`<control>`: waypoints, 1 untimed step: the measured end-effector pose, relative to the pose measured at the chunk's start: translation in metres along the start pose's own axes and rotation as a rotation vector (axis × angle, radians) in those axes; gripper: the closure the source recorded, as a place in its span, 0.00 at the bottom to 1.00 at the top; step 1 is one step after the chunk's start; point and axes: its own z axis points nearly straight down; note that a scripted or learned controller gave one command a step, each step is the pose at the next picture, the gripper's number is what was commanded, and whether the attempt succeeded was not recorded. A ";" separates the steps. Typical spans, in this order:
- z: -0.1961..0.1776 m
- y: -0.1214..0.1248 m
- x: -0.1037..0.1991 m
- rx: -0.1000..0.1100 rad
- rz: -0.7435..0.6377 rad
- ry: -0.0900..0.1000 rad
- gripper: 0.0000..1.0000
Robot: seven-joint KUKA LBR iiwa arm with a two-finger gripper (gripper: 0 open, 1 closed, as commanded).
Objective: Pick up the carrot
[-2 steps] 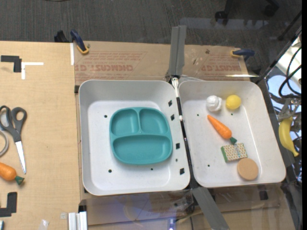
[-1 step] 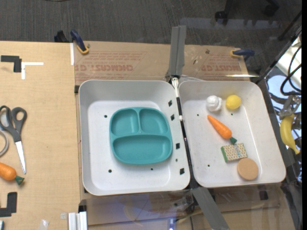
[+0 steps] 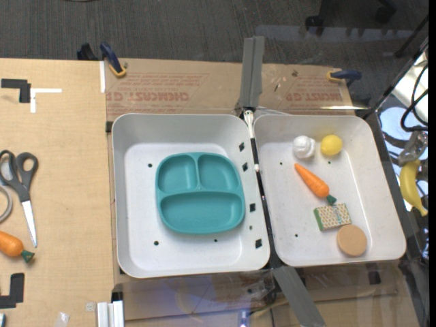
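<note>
An orange carrot with a small green stem end lies slantwise in the middle of the right white bin, its tip pointing up-left. Nothing touches it. A second, similar carrot rests on the wooden bench far to the left, outside both bins.
The right bin also holds a white lumpy object, a yellow ball, a patterned green-edged block just below the carrot and a tan disc. A teal divided plate sits in the left bin. Scissors lie on the bench; a banana hangs right of the bins.
</note>
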 end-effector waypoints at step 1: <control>-0.009 -0.001 -0.002 0.002 0.003 -0.004 1.00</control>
